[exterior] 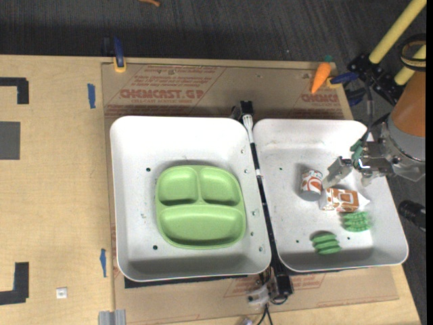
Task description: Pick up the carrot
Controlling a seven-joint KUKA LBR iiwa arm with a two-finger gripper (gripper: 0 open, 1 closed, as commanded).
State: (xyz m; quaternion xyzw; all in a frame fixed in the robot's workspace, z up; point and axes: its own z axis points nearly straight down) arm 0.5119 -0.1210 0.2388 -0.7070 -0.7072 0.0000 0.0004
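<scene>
A grey robot arm with an orange band reaches in from the right, and its metal pincer [347, 167] hangs over the right-hand white bin [284, 137], fingers spread apart with nothing between them. Both bins are shallow, glossy plastic trays with rounded corners, sitting side by side on a flat sheet of brown cardboard [169, 87] printed with red lettering. Just below and left of the pincer lies a small can [310, 183] on its side, round-ended, with a red and white label. Directly beneath the pincer is a crumpled white and orange packet [342, 199]. Below that sit two small green ridged pieces, one [356, 221] lighter and knobbly, the other [327, 243] darker and oblong with lengthwise grooves. Well to the left of the pincer, in the left-hand bin [135, 147], rests a smooth, matte light-green plate [200, 206] with rounded corners, divided into three compartments. The carrot [320, 77] lies outside both bins, above and slightly left of the pincer, on the cardboard beyond the right bin's far rim. It is a small, tapered orange cone with a green tip at its upper end, tilted on a slant, well apart from the pincer.
</scene>
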